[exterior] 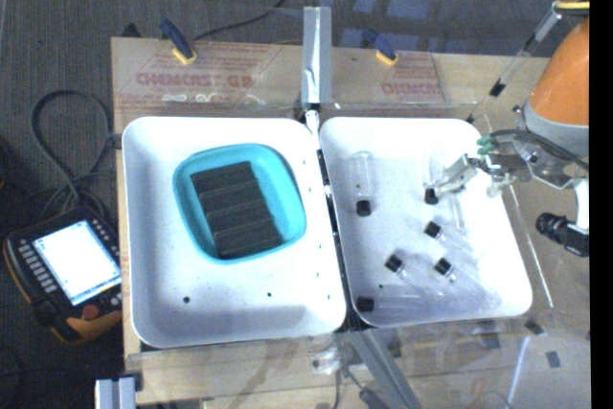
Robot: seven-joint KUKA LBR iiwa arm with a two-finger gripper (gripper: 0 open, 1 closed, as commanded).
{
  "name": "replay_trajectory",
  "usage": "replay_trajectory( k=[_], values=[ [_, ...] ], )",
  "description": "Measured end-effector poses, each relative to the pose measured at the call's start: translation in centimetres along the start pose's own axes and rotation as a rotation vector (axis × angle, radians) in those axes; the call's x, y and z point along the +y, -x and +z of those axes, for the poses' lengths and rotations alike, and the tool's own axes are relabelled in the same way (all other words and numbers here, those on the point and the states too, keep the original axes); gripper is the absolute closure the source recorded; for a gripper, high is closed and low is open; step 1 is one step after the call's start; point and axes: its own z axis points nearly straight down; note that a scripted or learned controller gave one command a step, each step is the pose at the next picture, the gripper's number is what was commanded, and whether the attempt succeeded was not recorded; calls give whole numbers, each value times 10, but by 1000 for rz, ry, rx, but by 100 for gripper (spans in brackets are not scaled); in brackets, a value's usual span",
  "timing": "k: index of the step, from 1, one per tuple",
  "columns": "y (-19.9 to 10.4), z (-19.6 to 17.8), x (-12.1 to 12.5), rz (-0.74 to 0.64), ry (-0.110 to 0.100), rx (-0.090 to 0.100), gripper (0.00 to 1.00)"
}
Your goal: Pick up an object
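Several clear tubes (pixel 433 230) lie beneath the claw (pixel 450 182); its grip state unclear.

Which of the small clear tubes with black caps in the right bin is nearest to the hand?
The clear tube with black cap in the right white bin, uppermost right, beside the hand; the others lie lower or further left.

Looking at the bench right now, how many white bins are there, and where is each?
2. The left white bin holds a blue tray; the right white bin adjoins it, with the gripper above it.
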Motion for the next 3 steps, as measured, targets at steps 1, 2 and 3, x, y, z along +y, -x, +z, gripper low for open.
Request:
replay_trajectory(
  k=[1,2,3],
  values=[
    [15,117,19,-34,2,0,0],
    [14,109,19,-34,1,1,100],
    [-7,17,47,94,1,-4,100]
  ],
)
